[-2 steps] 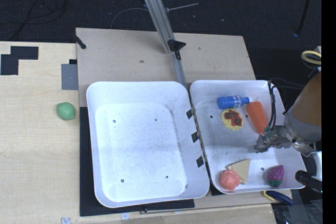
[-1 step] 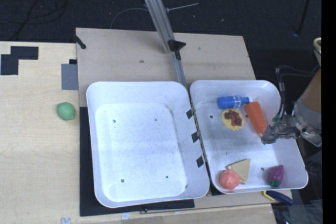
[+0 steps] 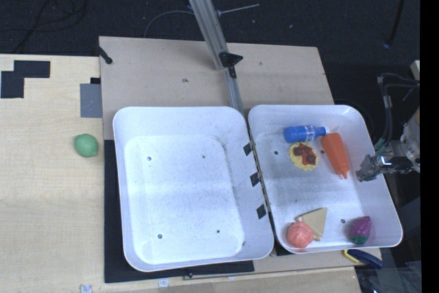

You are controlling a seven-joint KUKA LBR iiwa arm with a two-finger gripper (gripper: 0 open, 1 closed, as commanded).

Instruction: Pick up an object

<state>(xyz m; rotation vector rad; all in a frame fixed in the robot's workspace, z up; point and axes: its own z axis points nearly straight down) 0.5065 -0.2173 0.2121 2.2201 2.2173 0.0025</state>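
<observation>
In the right bin lie a blue bottle (image 3: 304,132), an orange carrot (image 3: 335,154) and a yellow-red pizza toy (image 3: 304,156). Near its front edge sit a pink ball (image 3: 300,235), a tan wedge (image 3: 315,219) and a purple fruit (image 3: 360,229).

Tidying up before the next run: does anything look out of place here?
Yes: a green ball lies on the bench left of the left bin, outside both bins, while the other objects sit in the right bin.

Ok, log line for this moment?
gripper: at right bin edge | holding: nothing seen | nearest: carrot | left bin
</observation>
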